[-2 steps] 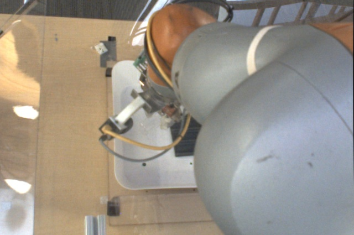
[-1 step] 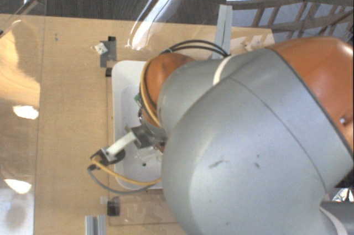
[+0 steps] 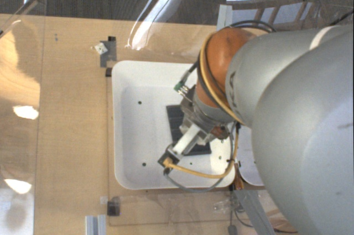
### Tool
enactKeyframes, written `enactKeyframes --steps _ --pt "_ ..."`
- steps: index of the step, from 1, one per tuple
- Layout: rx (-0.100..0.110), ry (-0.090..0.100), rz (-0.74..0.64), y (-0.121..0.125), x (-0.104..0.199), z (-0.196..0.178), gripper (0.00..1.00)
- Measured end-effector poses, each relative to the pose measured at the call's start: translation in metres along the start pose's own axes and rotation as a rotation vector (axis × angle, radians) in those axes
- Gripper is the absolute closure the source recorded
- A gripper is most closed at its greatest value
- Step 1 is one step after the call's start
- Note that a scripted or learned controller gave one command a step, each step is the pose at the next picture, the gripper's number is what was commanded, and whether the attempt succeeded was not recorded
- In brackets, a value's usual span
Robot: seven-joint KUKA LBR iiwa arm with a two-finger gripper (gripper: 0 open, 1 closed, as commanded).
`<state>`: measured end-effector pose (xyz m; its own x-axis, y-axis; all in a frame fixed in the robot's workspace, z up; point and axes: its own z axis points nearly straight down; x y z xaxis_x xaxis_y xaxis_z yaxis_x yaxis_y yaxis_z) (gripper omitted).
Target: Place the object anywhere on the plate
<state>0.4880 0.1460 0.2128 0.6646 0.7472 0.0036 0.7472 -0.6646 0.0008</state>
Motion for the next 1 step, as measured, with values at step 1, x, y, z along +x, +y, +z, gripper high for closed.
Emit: enactKeyframes --steps 1 --pt "0.001 -0.004 0.066 -0.0544 0.0715 0.0071 1.00"
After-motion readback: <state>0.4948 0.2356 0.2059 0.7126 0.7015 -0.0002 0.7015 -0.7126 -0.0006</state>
